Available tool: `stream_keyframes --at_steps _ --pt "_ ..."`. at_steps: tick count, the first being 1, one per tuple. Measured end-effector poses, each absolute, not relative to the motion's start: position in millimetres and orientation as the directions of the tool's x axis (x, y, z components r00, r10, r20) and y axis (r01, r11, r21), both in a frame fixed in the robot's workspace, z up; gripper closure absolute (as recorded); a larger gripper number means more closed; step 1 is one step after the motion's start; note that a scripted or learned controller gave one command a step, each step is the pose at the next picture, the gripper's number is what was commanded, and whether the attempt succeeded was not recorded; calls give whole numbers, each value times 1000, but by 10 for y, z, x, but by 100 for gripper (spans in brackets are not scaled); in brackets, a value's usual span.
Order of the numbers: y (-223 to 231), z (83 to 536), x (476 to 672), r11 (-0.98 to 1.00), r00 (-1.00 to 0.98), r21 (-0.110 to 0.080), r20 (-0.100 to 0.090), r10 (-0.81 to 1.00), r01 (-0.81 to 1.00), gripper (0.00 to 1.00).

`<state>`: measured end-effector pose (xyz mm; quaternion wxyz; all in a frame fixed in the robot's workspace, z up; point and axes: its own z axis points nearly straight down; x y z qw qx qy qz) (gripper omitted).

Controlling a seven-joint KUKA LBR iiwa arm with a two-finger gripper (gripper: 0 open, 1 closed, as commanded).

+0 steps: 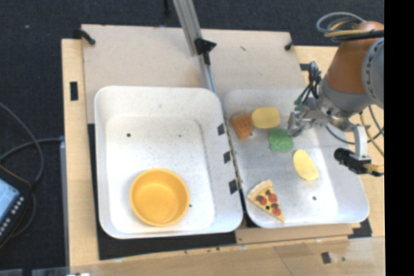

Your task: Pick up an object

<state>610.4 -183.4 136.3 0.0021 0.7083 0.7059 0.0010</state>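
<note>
The right bin (343,203) holds a green lump (281,141), a pale yellow round piece (266,117), an orange-brown piece (242,126), a yellow lemon-like piece (305,165) and a pizza slice (266,200). My gripper (297,124) hangs low over the bin, just right of and above the green lump and right of the pale yellow piece. The wrist body hides the fingertips.
The left bin (116,106) holds a yellow bowl (159,196) near its front. A slanted metal pole (186,10) rises from the back between the bins. The arm (349,74) and its cables occupy the right bin's far right side.
</note>
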Motion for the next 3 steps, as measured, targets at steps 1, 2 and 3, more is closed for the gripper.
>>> stream_keyframes --at_steps 1,2,3 --pt "-1743 1857 6117 3 -3 2 0 1000 1000 100" --pt "-1755 2367 6123 4 -4 3 -2 1000 1000 100" --pt "-1278 2306 6015 5 -5 1 0 1000 1000 100"
